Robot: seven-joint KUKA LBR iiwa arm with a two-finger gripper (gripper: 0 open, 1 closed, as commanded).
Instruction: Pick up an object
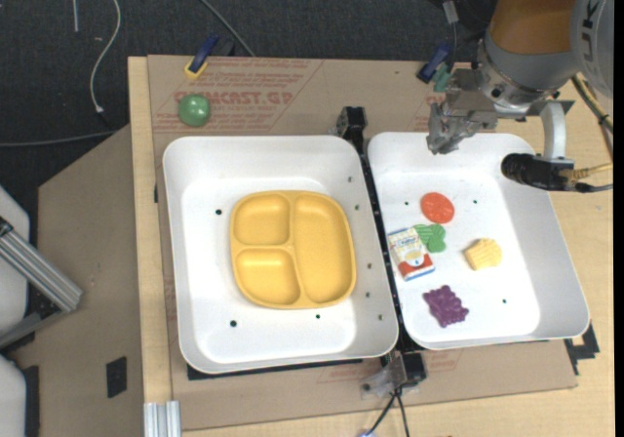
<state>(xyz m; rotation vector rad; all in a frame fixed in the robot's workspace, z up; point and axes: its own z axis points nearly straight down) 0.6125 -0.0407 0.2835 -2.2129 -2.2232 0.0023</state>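
Note:
The right bin (546, 259) holds a red round piece (438, 207), a green piece (433, 237) beside a small white carton (411, 253), a yellow block (483, 254) and a purple grape bunch (446, 305). My gripper (446, 140) hangs over the far left corner of this bin, above and behind the red piece. Its fingers point down close together with nothing between them.
The left bin (195, 181) carries a yellow divided plate (292, 248). A green ball (195, 110) lies on the cardboard behind the left bin. Blue clips (202, 57) sit at the cardboard's back edge. A black fitting (531, 170) juts over the right bin's far side.

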